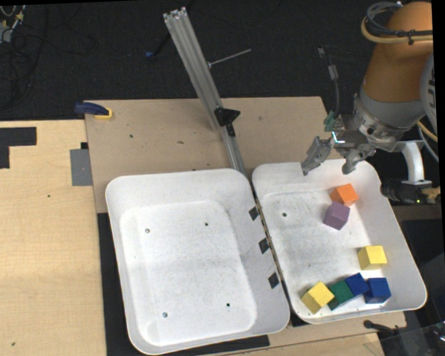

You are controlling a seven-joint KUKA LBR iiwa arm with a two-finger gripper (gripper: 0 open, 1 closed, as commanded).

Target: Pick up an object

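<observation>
Hovering over the far edge of the right-hand shallow white plastic bin (406, 275), the grey two-finger gripper (333, 159) hangs from the arm that reaches in from the right, its 2 fingers spread apart with nothing between them. One finger (313, 156) points down and to the left, the other (353, 159) sits closer to the wrist.

Nearest to it lies a small orange cube (345, 195), just below and slightly right of the fingertips, apart from them and resting on the bin floor near the far wall. It looks like a plain block with a brighter top face. Touching or almost touching its near-left corner is a small purple cube (336, 216), turned at an angle.

Further toward the near side of the same bin, a small yellow cube (372, 256) sits alone by the right wall. Along the near wall a cluster of 4 blocks crowds together: another yellow block (316, 296) on the left, a green block (338, 292) beside it, then 2 dark blue blocks (356, 283) (378, 290) on the right.

Beside it, the left-hand shallow white plastic bin (186, 257) sits on the tan wooden bench (39, 220). A slanted grey metal rail (198, 70) rises behind the 2 bins.
</observation>
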